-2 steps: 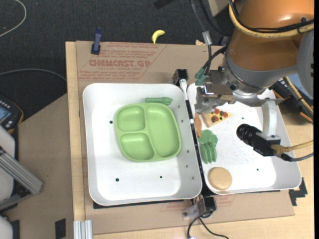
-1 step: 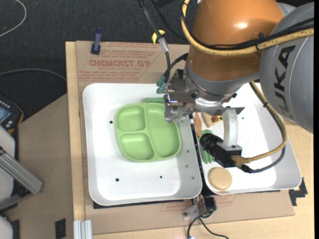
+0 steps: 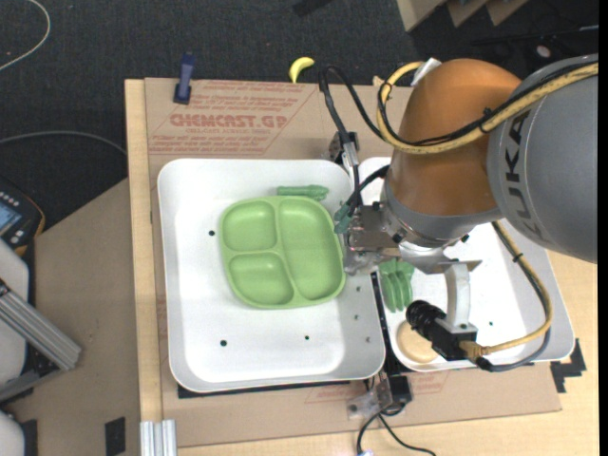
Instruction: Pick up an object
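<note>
A light green divided plate (image 3: 282,251) lies in the left bin (image 3: 190,283), toward its right side. A small green item (image 3: 302,193) lies just behind the plate. The arm's orange band (image 3: 446,150) and grey wrist hang over the rim between the two bins. My gripper (image 3: 361,245) sits low at the plate's right edge, and its finger state is hidden by the wrist. Green strips (image 3: 397,278) show beneath the wrist in the right bin (image 3: 532,293). A tan round object (image 3: 413,347) lies at that bin's front left, partly covered by a black cable fitting.
The bins rest on a cardboard sheet (image 3: 228,117) with red print. A blue clip (image 3: 184,79) and a yellow object (image 3: 301,66) sit at its far edge. Black cables (image 3: 332,103) run from the back to the wrist. Grey equipment (image 3: 19,283) stands at the left.
</note>
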Tool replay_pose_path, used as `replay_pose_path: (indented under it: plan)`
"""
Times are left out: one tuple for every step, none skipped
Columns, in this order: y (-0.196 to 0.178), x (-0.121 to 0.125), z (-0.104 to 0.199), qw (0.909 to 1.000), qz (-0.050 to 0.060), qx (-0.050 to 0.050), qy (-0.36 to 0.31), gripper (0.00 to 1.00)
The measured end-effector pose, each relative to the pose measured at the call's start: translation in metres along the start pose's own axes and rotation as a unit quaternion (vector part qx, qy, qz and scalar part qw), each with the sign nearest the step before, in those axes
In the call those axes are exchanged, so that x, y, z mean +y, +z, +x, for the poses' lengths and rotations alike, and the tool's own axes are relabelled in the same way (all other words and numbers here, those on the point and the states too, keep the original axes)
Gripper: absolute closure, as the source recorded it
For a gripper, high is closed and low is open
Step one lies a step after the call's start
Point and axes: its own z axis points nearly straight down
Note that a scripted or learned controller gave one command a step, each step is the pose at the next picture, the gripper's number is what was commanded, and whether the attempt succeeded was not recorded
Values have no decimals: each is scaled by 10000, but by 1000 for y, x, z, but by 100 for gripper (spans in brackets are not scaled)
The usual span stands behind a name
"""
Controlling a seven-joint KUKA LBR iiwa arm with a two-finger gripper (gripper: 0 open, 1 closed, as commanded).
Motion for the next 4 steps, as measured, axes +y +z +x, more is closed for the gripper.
replay_pose_path:
  plan:
    - [-118,1,-13,9999,-123,28,-35,100]
    - [-150,0,52,9999,-85,33,-73,100]
    - [-170,-1,97,9999,-82,30,-61,100]
    - [-179,-1,95,10000,-84,22,-47,100]
